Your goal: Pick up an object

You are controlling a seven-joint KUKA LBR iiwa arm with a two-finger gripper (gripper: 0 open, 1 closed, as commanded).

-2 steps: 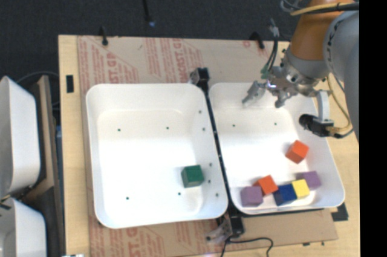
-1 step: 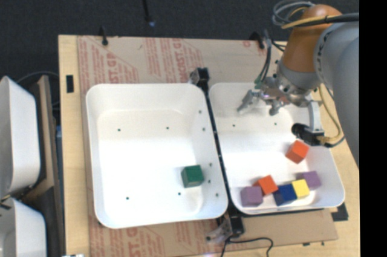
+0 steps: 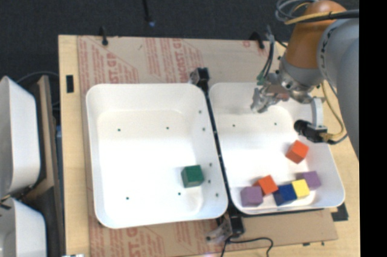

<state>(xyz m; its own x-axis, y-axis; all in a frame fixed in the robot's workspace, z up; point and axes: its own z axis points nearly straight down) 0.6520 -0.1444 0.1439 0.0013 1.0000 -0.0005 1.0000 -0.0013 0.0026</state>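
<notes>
The objects to pick lie in the two white bins. In the right bin (image 3: pixel 242 98), a row of blocks sits along the near edge: a purple block (image 3: pixel 251 195) at the left, an orange block (image 3: pixel 266 184) just behind and beside it, then a blue block (image 3: pixel 283 194) touching a yellow block (image 3: pixel 300 188), and a second purple block (image 3: pixel 311 179) at the right end. A separate orange-red block (image 3: pixel 296 152) lies a little farther back, near the bin's right wall and apart from the row. In the left bin (image 3: pixel 121 104), a single green block (image 3: pixel 192 175) rests near the near right corner, close to the divider between the bins.

The jaws (image 3: pixel 261 102) hang over the far part of the right bin, well apart from all the blocks, with nothing visible between them; whether they are released or clenched cannot be told from this slant. Above them the arm's orange band (image 3: pixel 305 38) and grey link (image 3: pixel 341 62) reach in from the right.

Both bins sit side by side on a tabletop (image 3: pixel 151 59) covered with brown board printed with red lettering. A black clamp (image 3: pixel 200 75) stands at the far end of the seam between the bins. To the far left, other white containers (image 3: pixel 18 129) stand beside the tabletop, and a dark floor lies beyond.
</notes>
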